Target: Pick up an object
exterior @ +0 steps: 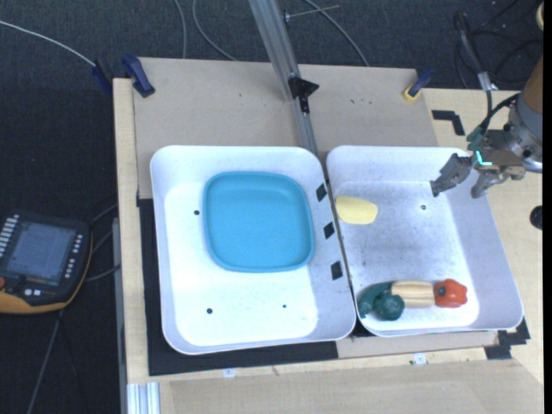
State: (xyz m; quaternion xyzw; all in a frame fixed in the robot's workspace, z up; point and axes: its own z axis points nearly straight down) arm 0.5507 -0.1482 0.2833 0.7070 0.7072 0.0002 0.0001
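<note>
Beneath me, two white bins point(172, 231) are sitting on the surface; my fingers point(461, 179) are hanging spread and empty. With the yellow piece point(356, 210) lying to their left, I'm risking closing on nothing.

Dark carpet floor point(60, 24) all around, thin cables point(185, 11) looping over it. Tan wooden bench point(216, 102) sits on top, with blue clamps point(136, 74) at its far-left corner. A handheld control pendant point(39, 261) lies on the floor, well left of everything.

The arm point(533, 119) is cut off by the right edge.
</note>
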